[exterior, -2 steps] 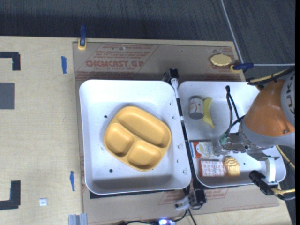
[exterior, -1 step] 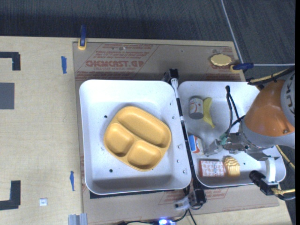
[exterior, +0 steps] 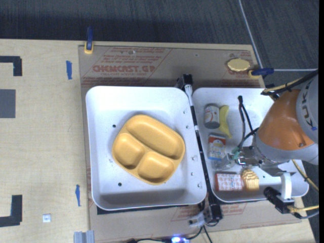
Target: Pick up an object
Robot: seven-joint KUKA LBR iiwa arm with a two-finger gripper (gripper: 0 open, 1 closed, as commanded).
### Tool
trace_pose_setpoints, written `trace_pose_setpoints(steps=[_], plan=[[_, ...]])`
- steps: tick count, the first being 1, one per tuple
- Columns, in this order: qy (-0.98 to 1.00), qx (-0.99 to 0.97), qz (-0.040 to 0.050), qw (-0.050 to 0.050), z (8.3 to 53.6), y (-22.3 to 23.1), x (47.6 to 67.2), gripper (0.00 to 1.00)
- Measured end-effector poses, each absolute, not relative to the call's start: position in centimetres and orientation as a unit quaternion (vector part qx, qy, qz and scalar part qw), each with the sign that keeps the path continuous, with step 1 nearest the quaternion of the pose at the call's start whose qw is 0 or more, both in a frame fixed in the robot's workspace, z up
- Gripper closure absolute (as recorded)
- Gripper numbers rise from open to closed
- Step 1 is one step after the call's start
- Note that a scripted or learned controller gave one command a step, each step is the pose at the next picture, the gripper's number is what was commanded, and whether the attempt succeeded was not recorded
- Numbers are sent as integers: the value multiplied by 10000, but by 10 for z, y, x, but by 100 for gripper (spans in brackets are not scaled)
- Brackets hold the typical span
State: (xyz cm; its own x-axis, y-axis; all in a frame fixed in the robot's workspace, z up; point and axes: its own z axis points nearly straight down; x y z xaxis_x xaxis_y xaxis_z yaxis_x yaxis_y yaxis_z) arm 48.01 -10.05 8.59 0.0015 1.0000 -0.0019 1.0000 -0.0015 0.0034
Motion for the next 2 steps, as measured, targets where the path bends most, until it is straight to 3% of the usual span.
trace_pose_setpoints(steps=[1,2], plan=[[7062,7079,23,46,97,-101,482,100],[7062,7080,22,45,97,-101,482,0]])
